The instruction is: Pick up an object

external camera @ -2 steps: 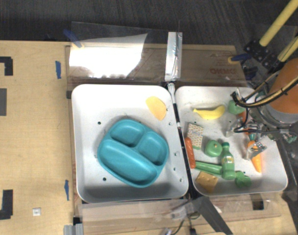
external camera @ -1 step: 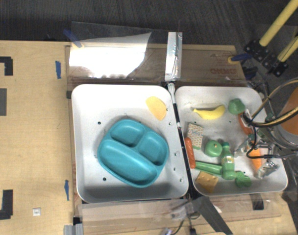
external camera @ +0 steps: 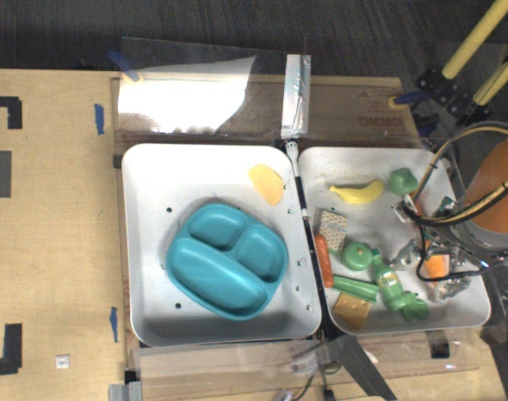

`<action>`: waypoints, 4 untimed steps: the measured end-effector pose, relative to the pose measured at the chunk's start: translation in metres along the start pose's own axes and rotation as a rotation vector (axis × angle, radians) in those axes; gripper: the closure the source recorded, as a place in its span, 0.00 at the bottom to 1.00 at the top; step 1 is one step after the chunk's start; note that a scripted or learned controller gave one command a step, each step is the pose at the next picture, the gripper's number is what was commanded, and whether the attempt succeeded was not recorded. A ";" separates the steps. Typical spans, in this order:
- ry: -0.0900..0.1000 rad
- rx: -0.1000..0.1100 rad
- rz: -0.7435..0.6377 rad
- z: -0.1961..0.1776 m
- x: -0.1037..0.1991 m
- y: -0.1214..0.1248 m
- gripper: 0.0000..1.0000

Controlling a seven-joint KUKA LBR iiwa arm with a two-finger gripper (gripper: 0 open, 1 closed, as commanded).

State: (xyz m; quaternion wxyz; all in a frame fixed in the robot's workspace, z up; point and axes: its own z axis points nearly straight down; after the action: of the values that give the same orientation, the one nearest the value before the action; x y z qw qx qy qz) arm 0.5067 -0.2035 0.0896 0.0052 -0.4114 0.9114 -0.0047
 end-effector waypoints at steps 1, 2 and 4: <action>-0.003 -0.002 -0.073 0.001 -0.045 -0.025 0.00; -0.013 0.006 -0.070 -0.012 -0.049 -0.027 1.00; -0.028 -0.014 -0.453 -0.001 -0.034 -0.031 0.00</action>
State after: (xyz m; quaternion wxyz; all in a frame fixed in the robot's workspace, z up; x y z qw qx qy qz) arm 0.5524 -0.1988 0.0914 0.0138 -0.6055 0.7957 0.0061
